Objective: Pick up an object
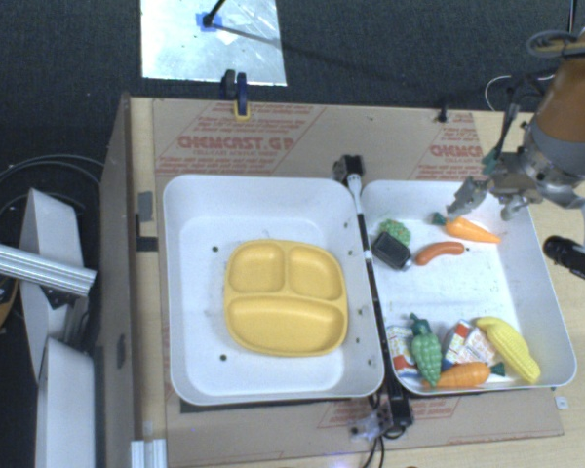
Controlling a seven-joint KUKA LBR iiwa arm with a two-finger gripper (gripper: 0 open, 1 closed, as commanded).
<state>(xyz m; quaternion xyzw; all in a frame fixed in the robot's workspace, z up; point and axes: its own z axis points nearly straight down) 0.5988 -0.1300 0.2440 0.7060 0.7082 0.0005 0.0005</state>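
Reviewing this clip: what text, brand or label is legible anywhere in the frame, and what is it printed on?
"CHEMCAST GP", in red, partly faint: on the brown protective sheet behind the left white bin.
A second red print of the same kind on that sheet's right side: cut off and too blurred to read.
Small printed food cartons in the right white bin: print too small to read.

Glossy plastic yellow tray (pixel 285 296) — smooth white bins (pixel 195 291) — matt cardboard (pixel 370 130).

Cardboard-topped bench (pixel 273 135) under two white bins (pixel 190 261).
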